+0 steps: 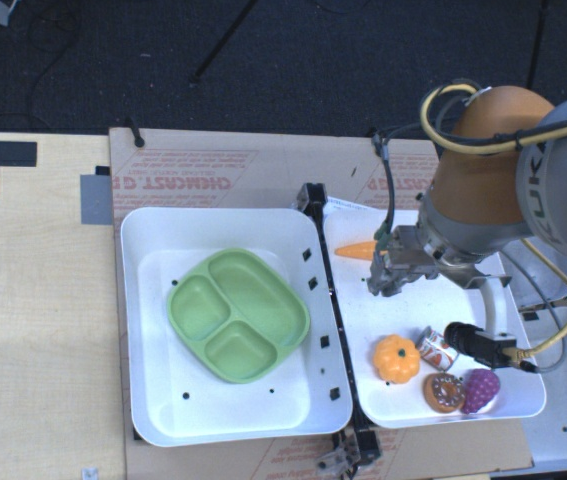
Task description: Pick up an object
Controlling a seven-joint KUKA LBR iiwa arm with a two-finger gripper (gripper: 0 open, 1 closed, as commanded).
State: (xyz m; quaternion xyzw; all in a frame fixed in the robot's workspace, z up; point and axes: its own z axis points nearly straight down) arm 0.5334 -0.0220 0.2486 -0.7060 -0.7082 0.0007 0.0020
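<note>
Hovering over right bin [523, 408], gripper [388, 273] sits low near its upper-left part, just beside orange carrot [355, 251]; fingers blurred, can't tell if apart or together, nothing seen clamped. Carrot lies at bin's top-left, tip pointing left. Pumpkin [396, 358], small can [436, 349], donut [443, 393], purple grapes [480, 390] clustered at bin's lower edge. Left bin [153, 408] holds green divided plate [238, 314].

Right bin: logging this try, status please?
Gripper low over right bin, beside carrot; nothing seen held. Pumpkin, donut, grapes lie apart. No obstruction.
</note>
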